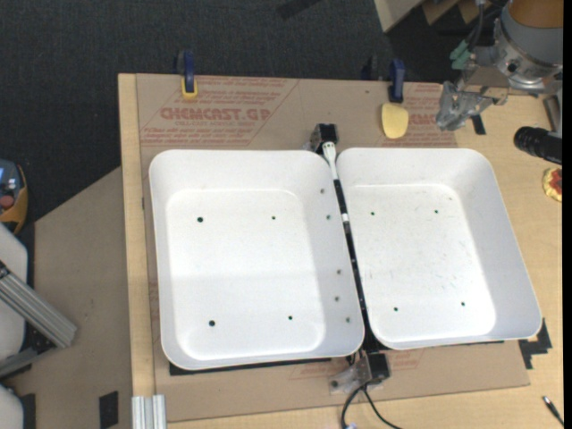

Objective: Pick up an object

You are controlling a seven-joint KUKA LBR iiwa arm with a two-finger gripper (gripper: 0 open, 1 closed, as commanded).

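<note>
Yellow, soft-looking object [394,120] on cardboard just behind right bin [500,239], likely light and squashy, best pinched across its narrow middle; gripper [454,114] just beside it, finger state indiscernible.

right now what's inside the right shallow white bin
The right shallow white bin holds only four small dark dots on its floor and faint dark specks. No object lies in it. The small yellow object sits outside, behind its far rim, near the two-finger gripper.
</note>
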